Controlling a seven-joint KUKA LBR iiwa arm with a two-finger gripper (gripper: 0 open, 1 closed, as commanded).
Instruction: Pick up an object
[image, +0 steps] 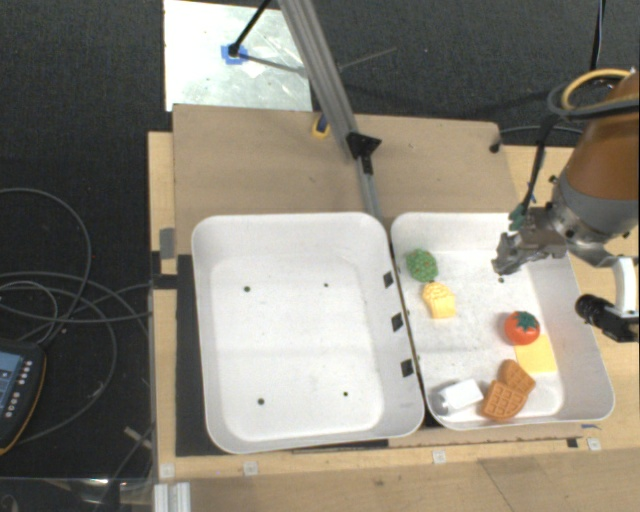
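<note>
Here the grey arm (600, 170) with its orange band reaches in from the right, and its jaws (507, 259) hang over the upper part of the right bin (580, 400). The view does not let me tell whether the jaws are spread or pressed together; nothing can be made out between them.

The right bin holds the things to be picked. A green, knobbly toy vegetable (422, 265) lies near the bin's upper left corner, and just below it, close but apart, lies a small yellow piece like a corn cob (438, 300). The jaws are to the right of both, well apart from them. Further down and to the right lies a red tomato (521, 327) with a green top, touching or overlapping the upper edge of a flat yellow block (539, 357). Below these, a brown waffle (507, 391) lies near the bin's lower edge, and a small white block (459, 396) lies just to its left.

The left bin (215, 250) stands beside the right one, their edges meeting down the middle. Both rest on a brown desk (420, 160). A slanted metal pole (325, 70) crosses the top of the view, and black cables (60, 290) lie on the dark floor at the left.
</note>
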